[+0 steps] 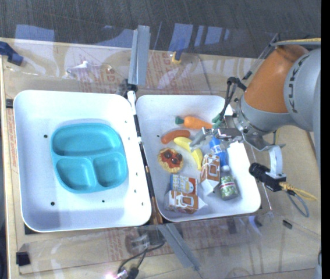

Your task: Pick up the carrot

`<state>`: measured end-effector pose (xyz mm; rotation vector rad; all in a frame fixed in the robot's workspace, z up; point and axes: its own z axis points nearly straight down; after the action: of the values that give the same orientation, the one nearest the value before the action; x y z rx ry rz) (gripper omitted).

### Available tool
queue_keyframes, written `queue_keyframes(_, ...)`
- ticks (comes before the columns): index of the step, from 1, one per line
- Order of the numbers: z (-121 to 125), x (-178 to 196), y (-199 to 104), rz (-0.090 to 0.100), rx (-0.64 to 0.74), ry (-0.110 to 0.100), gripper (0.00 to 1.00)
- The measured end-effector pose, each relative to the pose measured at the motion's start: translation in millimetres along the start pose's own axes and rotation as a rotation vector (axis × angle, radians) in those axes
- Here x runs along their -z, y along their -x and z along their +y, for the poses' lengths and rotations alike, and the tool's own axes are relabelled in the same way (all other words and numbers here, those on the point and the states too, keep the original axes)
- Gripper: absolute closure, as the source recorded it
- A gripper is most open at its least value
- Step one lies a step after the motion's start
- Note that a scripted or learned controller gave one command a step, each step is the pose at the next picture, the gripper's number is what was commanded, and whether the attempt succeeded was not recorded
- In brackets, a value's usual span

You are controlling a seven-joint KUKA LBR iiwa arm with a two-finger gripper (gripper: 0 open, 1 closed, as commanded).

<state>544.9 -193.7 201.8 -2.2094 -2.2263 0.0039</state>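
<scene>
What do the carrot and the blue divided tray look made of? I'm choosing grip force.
The small orange carrot with a green top looks like smooth moulded plastic: flat, even colour, probably a toy. The blue three-compartment tray looks like rigid matte plastic with rounded moulded edges.

Even, bright overhead light, soft shadows inside the white bins [31, 106], bluish glare on the bench's clear sheet, slightly soft focus.
</scene>
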Motion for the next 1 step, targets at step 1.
queue_keyframes(1,63.0,3.9,16.8,-0.001,-0.052,0.003,0.0)
